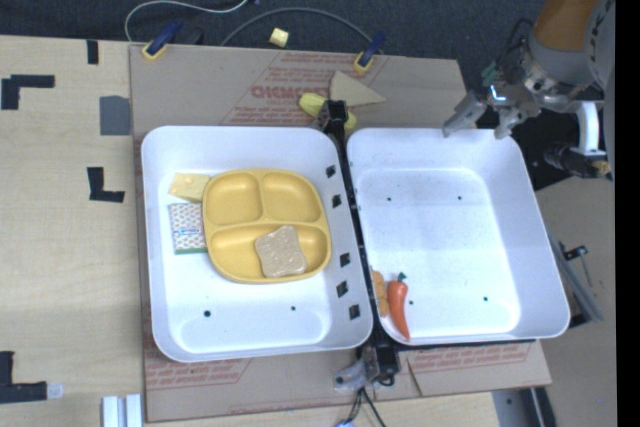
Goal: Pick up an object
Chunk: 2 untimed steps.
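Down at the near left corner of the right bin [520,215] I've got the orange carrot toy [398,307], lying along the bin's left wall with its green top pointing away from me, and a small yellowish piece [378,283] tucked just beside it against the wall. Nothing is touching it, and the gripper is well apart from it, up at the far edge of that same bin. I see the gripper [484,118] hanging just past the bin's far rim, its two fingers [462,118] spread with empty space between them, pinching nothing. Behind it the wrist rises to the right into the orange band [572,15], so the arm comes in from the upper right, angled down and leftward toward the rim.

Over in the left bin [160,215] sits a yellow divided plate [240,200], and a brownish slice of toast [281,252] lies in its near right compartment. Just beside the plate on its left are a pale yellow wedge [187,186] and, below that, a small patterned packet [186,226], both on the bin floor and touching or nearly touching the plate's edge; I can't tell which. Both bins rest on a cardboard sheet [250,85], with a yellow item [313,102] at the far junction between them
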Available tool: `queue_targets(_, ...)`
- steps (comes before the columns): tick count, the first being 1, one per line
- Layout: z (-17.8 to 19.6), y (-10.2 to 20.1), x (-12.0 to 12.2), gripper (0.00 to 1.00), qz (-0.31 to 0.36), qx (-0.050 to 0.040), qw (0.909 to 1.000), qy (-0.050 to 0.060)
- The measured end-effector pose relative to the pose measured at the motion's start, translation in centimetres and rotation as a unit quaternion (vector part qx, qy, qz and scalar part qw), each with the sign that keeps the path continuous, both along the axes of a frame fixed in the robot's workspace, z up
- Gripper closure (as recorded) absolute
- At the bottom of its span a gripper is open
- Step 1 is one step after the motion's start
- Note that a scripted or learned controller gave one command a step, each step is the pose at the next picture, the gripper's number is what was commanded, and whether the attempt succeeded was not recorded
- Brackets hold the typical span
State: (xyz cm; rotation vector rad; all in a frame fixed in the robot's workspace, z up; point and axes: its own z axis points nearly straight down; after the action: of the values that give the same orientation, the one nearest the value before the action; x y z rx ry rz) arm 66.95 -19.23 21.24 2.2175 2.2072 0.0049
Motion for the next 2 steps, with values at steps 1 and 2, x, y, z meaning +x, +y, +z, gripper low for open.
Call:
queue_targets(1, -12.1, 5.2, -4.0, 0.0, 0.003, 0.0051, 0.9999, 0.012)
queue_targets(2, -8.2, -3.6, 0.0, 0.0, 0.001, 0.0007, 1.0, 0.003)
